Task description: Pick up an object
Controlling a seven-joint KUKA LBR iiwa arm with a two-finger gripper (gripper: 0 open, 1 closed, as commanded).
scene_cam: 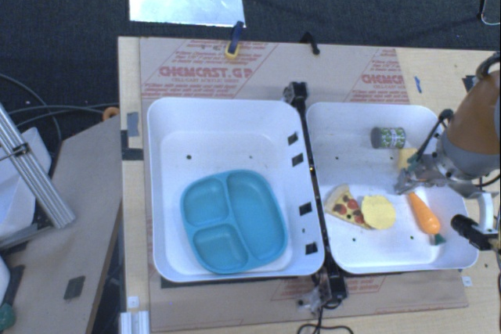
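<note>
The right white bin (368, 258) holds several toys. A pizza slice (347, 207) lies near its left wall, with a round yellow piece (379, 212) touching it. An orange carrot (425, 215) lies to their right. A small grey-green can (388, 138) lies on its side near the back wall. My gripper (407, 182) hangs low over the bin's right half, just above the carrot's upper end and right of the yellow piece. A small yellow object (405, 159) shows partly behind it. I see nothing held in the gripper.
The left white bin (235, 117) holds a blue divided plate (232, 220). A black divider (307, 176) runs between the two bins. The grey and orange arm (477, 121) reaches in over the right bin's right rim.
</note>
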